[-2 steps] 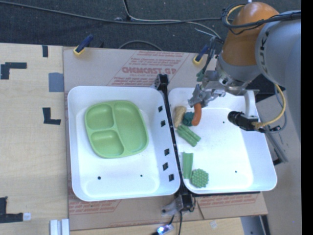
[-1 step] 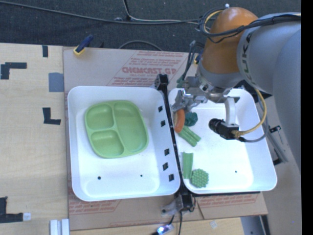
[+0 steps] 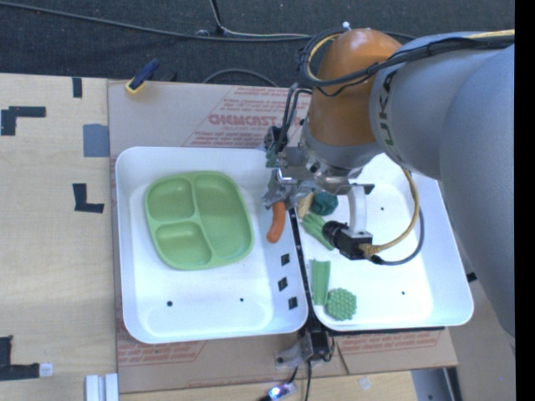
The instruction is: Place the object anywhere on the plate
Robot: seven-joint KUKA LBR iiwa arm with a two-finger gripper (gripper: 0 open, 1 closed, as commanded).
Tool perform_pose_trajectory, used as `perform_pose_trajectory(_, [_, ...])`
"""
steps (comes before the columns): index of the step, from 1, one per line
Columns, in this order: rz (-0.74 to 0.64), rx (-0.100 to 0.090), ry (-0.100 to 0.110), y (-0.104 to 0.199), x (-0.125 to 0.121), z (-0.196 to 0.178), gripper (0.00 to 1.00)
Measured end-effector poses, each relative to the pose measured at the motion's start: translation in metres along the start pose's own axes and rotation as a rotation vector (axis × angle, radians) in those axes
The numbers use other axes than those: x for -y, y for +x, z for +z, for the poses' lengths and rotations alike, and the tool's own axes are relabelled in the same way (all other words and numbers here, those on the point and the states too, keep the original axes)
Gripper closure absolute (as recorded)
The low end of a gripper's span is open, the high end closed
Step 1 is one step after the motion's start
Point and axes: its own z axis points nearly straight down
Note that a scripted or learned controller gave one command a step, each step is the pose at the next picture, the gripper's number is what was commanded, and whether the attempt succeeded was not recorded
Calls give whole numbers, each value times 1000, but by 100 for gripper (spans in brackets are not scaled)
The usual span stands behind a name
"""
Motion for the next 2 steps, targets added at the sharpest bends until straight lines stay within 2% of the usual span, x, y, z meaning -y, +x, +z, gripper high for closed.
perform_pose_trajectory(1, [1, 1, 1, 43, 29, 7, 100])
perform_pose_trajectory(2, [4, 1, -1, 41, 28, 6, 0])
